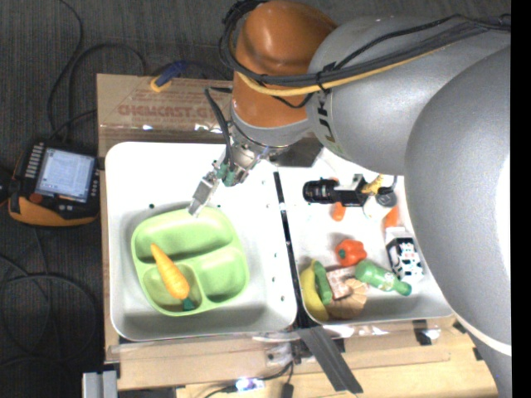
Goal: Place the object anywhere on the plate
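1. Carrot (169, 272) lies across the green plate (217, 237), straddling its divider, so placement looks done
2. Gripper (202, 195) hovers over the plate's far rim; fingers empty, narrowly parted

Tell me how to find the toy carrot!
Look in the left white bin, where a green divided plate sits. The carrot lies across the plate's dividing ridge on its left side. It is the only orange thing there, with a small green tip at its lower end.
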Available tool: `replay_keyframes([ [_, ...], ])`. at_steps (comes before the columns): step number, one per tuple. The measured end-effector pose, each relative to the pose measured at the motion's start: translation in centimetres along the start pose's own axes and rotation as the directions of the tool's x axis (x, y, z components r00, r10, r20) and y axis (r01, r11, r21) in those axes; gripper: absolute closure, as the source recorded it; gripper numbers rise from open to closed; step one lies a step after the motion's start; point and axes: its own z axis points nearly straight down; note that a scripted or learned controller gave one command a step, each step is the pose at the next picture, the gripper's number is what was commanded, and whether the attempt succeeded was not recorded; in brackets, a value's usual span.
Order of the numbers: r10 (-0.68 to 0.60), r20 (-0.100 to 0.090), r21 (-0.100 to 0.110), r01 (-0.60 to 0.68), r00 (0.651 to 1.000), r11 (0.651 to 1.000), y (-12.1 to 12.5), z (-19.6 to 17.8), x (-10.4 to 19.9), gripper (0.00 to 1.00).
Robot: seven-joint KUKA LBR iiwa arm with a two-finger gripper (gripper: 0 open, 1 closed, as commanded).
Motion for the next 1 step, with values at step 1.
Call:
replay_keyframes([
  [1, -0.246, -0.003, -0.001, 0.246, 0.969, 0.969, 2.09, 0.45, 5.71, 0.0],
])
